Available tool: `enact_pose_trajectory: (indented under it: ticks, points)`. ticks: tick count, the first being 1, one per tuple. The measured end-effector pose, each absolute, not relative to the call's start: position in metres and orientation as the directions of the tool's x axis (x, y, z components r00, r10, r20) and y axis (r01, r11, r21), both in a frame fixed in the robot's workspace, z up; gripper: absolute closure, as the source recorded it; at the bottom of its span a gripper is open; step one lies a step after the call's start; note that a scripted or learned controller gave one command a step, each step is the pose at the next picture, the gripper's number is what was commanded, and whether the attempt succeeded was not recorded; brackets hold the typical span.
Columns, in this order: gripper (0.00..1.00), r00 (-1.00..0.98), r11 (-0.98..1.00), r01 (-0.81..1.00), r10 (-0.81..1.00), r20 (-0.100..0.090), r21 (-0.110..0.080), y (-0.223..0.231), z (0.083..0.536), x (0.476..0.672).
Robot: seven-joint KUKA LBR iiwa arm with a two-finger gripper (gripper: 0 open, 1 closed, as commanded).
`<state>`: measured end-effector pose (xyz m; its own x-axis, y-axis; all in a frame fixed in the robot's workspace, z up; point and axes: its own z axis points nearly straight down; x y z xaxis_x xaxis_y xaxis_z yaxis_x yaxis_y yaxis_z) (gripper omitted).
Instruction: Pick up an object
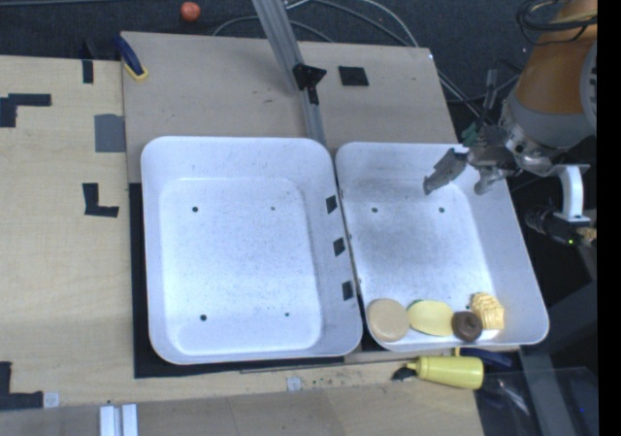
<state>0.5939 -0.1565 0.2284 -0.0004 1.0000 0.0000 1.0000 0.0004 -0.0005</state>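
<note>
Dark carpet floor around a light wooden bench (58,259), with a tan board laid over the far part and a metal pole (281,36) slanting in from the far side. Cables snake over the floor behind it, and a little orange ball (190,10) sits way back there

Biggest things on the bench are the two white bins side by side. The left bin (155,230) has nothing in it that I can make out. The right bin (514,259) has all the goodies, bunched in its near right corner: a tan round disc (388,319), a pale yellow lump (429,317) touching it, a small dark brown round thing (468,326), and a little yellow-orange chunk (488,309) against the bin wall. Just outside, near the bin's front edge, a yellow bottle (449,370) lies on its side

The arm (558,75) comes in from the right, and the gripper (464,170) hangs over the far right part of the right bin, well apart from the pile. Fingers look spread, one grey finger (444,172) poking out to the left, nothing between them

My take on doing this well: swing toward the near corner and go for the tan disc, since it's on the open side of the cluster. The ones by the wall look cramped, a finger could hit the rim. Come straight down, fingers either side, and close only once low
</note>
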Motion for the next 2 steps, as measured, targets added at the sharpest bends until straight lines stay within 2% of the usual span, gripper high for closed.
enact_pose_trajectory:
  ticks: [1, 2]
  points:
    - [0.0, 0.0, 0.0, 1.0, 1.0, 0.001, -0.004, -0.14, 0.206, 0.534]
    - [0.0, -0.001, 0.001, 1.0, 1.0, 0.001, -0.005, -0.12, 0.158, 0.508]
